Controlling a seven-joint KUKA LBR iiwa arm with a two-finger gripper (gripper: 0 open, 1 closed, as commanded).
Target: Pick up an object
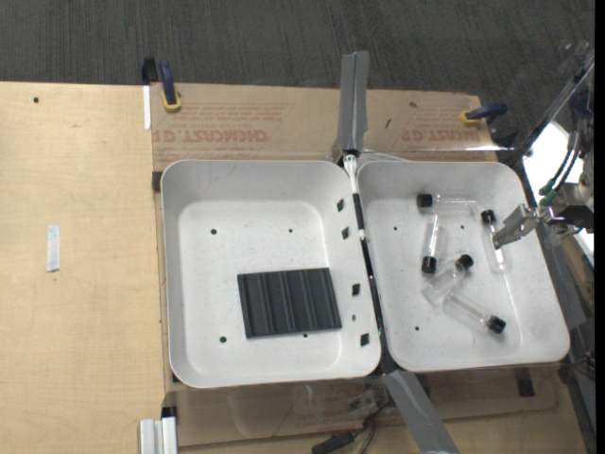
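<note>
Several clear vials with black caps lie scattered in the right bin [406,343]. One vial [449,200] lies near the back, another [431,242] stands out in the middle, and a third [473,312] rests toward the front right. My gripper [512,228] reaches in from the right, low over the bin's right side. It is just beside a vial [492,235] whose black cap points to the back. Nothing can be made out in its grasp.
A black ribbed rack [288,301] lies flat in the left bin [189,253]. A grey divider post [353,102] stands behind the seam between the bins. Clamps [168,88] hold the cardboard at the back. Bare wooden bench extends to the left.
</note>
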